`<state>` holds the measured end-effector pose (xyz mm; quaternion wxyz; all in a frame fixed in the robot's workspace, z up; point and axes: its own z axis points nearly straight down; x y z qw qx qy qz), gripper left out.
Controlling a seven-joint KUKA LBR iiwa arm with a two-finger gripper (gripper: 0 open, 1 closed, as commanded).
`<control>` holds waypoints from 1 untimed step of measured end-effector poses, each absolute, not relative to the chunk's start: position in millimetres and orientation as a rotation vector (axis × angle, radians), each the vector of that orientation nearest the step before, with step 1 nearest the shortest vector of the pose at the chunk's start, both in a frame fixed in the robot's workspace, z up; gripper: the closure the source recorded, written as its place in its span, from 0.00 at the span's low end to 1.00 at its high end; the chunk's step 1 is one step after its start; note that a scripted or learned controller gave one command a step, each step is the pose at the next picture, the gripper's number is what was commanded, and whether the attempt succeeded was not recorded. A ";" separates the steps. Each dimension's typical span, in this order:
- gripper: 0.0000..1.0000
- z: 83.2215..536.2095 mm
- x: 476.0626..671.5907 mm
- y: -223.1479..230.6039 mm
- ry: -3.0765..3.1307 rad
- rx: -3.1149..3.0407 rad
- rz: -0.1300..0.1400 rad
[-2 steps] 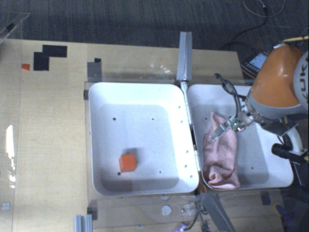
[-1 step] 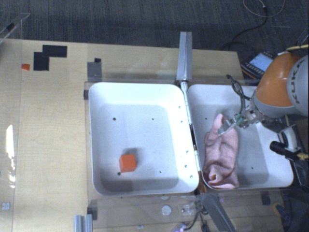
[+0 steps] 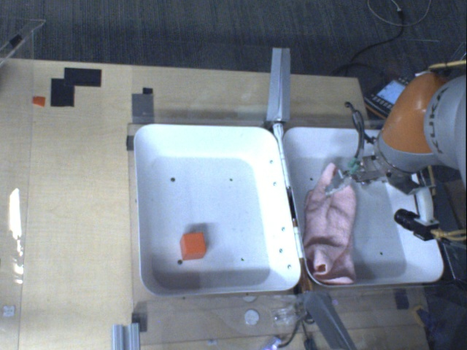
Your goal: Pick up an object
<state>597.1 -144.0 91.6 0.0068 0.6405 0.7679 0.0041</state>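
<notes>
Two white bins side by side, one orange block in the left, one pink cloth in the right.

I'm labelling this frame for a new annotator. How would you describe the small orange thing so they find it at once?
Look in the left white bin, toward its near-left corner. There sits a small orange block, alone on the floor; the pink cloth lies in the other bin.

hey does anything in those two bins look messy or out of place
Only mildly. The pink cloth lies crumpled against the right bin's left wall, its lower end riding up toward the rim. The orange block sits flat in the left bin.
</notes>
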 end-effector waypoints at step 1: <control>0.00 91.8 593.6 -113.2 2.402 2.000 0.016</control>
